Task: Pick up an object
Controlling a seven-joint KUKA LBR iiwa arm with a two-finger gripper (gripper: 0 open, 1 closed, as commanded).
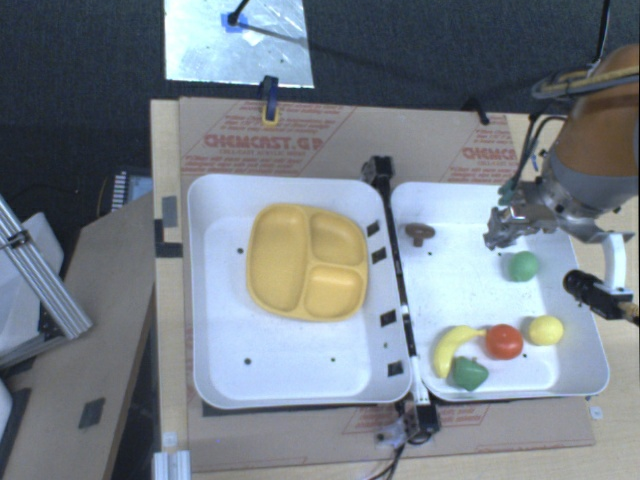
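The gripper [503, 230] is hanging over the upper part of the right bin [575, 383], and whether its jaws are spread or pressed together cannot be told, since the metal parts are blurring into one grey lump. Nothing is showing between them. Just at five o'clock from the gripper, close beside it, a green ball [521, 266] is sitting on the bin floor; judged from its nearness, it is the likeliest thing to pick up. It is looking like a light, hard plastic toy, smooth and round, so it is probably apt to roll or squirt out; pinching it across its widest middle is seeming the safest hold. Further toward six o'clock, a yellow banana [452, 345], a red tomato [504, 341], a yellow lemon [545, 330] and a green pepper [467, 373] are crowding together, glossy and moulded, some touching. At nine o'clock a small brown mushroom-shaped piece [419, 233] is lying alone. The left bin [215, 368] is carrying a matte yellow divided plate [305, 261], rounded at its corners. Both bins are resting on a table [300, 133] covered with printed board.
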